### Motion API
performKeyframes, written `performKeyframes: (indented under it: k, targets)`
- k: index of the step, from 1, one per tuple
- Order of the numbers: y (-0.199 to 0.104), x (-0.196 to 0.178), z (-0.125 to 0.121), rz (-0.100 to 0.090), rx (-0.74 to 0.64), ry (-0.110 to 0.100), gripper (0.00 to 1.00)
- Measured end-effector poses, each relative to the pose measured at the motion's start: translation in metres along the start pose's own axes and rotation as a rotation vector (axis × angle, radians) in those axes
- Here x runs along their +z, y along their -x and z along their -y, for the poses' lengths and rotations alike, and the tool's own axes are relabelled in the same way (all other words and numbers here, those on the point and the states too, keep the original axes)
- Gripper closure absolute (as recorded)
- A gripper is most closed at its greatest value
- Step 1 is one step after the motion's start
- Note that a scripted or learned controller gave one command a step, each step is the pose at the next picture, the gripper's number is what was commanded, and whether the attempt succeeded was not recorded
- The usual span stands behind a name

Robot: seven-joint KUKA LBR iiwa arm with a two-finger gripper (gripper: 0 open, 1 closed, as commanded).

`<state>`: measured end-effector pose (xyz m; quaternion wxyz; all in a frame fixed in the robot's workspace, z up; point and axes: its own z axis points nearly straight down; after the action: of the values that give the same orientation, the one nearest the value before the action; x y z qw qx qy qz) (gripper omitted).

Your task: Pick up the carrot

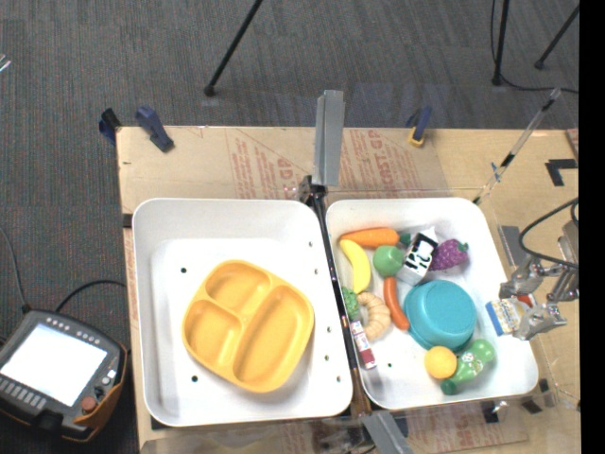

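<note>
Two shallow white bins are seen side by side on the tabletop (236, 164), which is covered with printed cardboard.

Left bin (151, 253): a yellow divided plate (248, 323) lies near its middle, three compartments visible.

Right bin (515, 372): a crowd of toy food. The carrot (371, 237) lies on its side near the bin's far left corner, orange body with a bit of green at its left end, close to the far wall. Just below it a banana (356, 264) is laid, curving along the left wall. A green round fruit (388, 259) sits right of the banana, touching or nearly touching the carrot's underside. A black-and-white carton (419, 253) and a purple bunch of grapes (450, 253) are set toward the far right. A teal bowl (440, 314) is placed upside down in the middle. A second orange stick-like piece (395, 304) lies along the bowl's left side; it cannot be told what it is. A tan peanut-shaped item (375, 315) and a red-and-white tube (360, 342) lie by the left wall. A yellow lemon (440, 361) and a green item (473, 359) are at the near side.

The gripper (535, 312) is seen outside the right bin's right wall, well apart from the carrot. Nothing is seen held in it; how far the gripper is open cannot be told.
</note>
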<state>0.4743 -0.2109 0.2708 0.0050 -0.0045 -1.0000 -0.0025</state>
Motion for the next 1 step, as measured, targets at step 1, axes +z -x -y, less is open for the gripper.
performKeyframes:
  k: [1]
  targets:
    - [0.0019, -0.0044, -0.0005, 0.009, -0.003, -0.003, 0.0]
